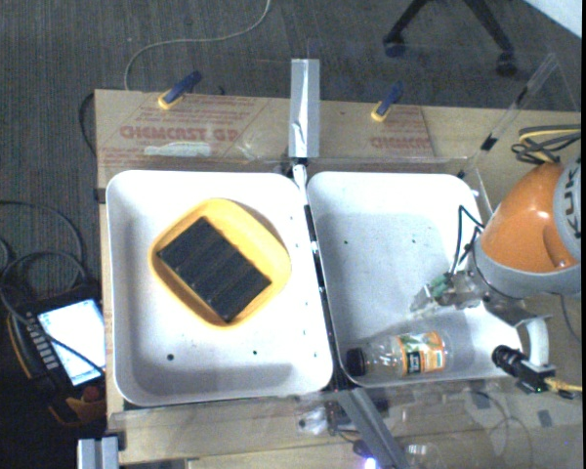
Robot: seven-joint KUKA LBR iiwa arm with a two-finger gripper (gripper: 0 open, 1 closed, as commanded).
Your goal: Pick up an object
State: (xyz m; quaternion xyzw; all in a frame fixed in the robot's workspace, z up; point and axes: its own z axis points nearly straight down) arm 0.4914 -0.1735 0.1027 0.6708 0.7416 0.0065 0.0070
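A clear plastic bottle (410, 354) with an orange label and a black cap lies on its side along the front wall of the right bin (381, 228), cap pointing left. A yellow sponge-like block (222, 260) with a black ribbed top rests in the middle of the left bin (127, 291). The grey arm with its orange band (529, 228) comes in over the right bin's right edge. My gripper (435, 293) hangs low over that bin's right half, just above and to the right of the bottle. Nothing is visibly held.
A metal post (304, 106) stands at the back between the bins. Two blue-and-yellow clamps (179, 89) hold the cardboard backing. Cables and a lit tablet (66, 338) lie on the floor at left. A black fitting (513, 362) sits by the right bin's front corner.
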